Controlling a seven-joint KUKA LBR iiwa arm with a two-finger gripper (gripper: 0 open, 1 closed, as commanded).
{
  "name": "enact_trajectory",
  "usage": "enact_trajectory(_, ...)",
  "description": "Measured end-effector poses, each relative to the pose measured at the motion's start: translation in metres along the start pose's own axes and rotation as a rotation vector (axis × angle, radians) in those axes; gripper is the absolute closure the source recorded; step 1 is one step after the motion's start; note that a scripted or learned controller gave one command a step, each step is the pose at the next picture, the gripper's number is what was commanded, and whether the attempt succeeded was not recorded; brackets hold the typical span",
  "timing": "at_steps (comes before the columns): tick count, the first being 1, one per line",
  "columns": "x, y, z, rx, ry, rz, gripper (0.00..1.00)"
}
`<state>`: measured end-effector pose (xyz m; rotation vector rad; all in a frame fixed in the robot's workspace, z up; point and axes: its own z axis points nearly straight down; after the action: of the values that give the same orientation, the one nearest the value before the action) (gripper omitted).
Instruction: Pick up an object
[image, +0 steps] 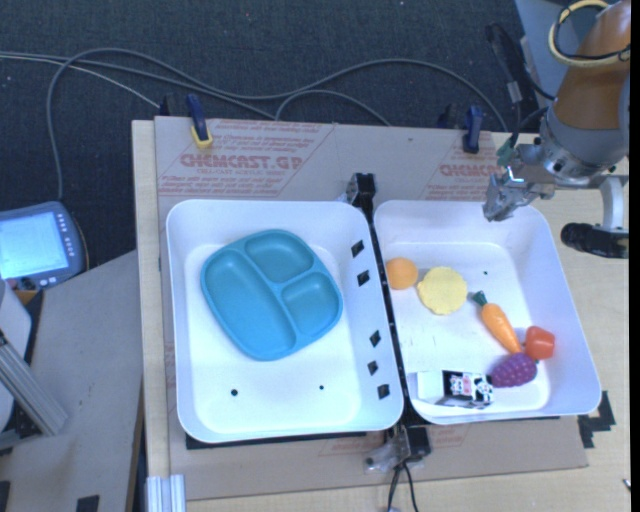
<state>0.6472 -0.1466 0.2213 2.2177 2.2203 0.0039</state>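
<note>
The right bin (545, 240) holds several toy foods: an orange ball (401, 273), a yellow disc (442, 290), a carrot (497, 324), a small red-orange piece (539, 342), a purple grape bunch (514, 371) and a small black-and-white carton (456, 388) at the front. My gripper (500, 205) hangs over the back edge of the right bin, above and apart from all of them. Nothing shows between its fingers.
A blue divided plate (270, 292) lies in the left bin (190, 250). Black clips run along the divider (372, 300) between the bins. Blue clamps (198, 120) hold the board at the back. A small screen device (35, 243) sits off the bench at left.
</note>
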Motion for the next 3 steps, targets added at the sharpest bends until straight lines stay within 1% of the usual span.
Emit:
enact_trajectory(1, 0.059, -0.008, 0.007, 0.007, 0.003, -0.004, 1.00)
enact_trajectory(2, 0.112, -0.016, -0.006, 0.006, 0.004, -0.005, 1.00)
enact_trajectory(3, 0.171, -0.019, -0.012, 0.005, 0.003, -0.005, 1.00)
